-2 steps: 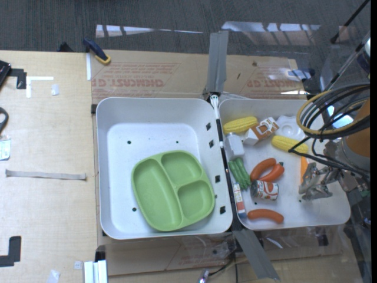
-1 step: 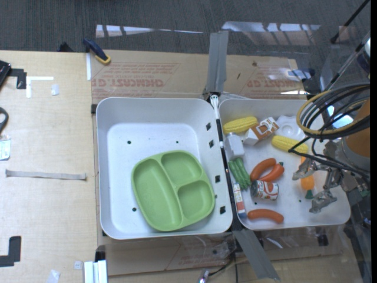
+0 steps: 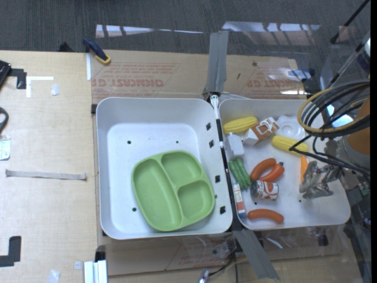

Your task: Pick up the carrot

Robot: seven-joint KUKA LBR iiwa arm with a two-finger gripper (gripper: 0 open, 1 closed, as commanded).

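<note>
The carrot (image 3: pixel 304 170) shows as a narrow orange strip standing lengthwise near the right side of the right bin (image 3: pixel 330 217). Only part of it shows, since the gripper's metal body covers its right side. My gripper (image 3: pixel 314 184) hangs low in that bin, right beside the carrot and slightly nearer the front. From this angle I cannot make out whether the carrot is held or merely next to the gripper. The arm and its looped cables (image 3: pixel 330 114) come in from the right.
The right bin also holds two corn cobs (image 3: pixel 240 124) (image 3: pixel 287 144), a small carton (image 3: pixel 263 130), green beans (image 3: pixel 239 173), sausages (image 3: pixel 268 169) (image 3: pixel 265 216) and a can (image 3: pixel 265 189). A green divided plate (image 3: pixel 172 189) lies in the left bin (image 3: pixel 112 158).
</note>
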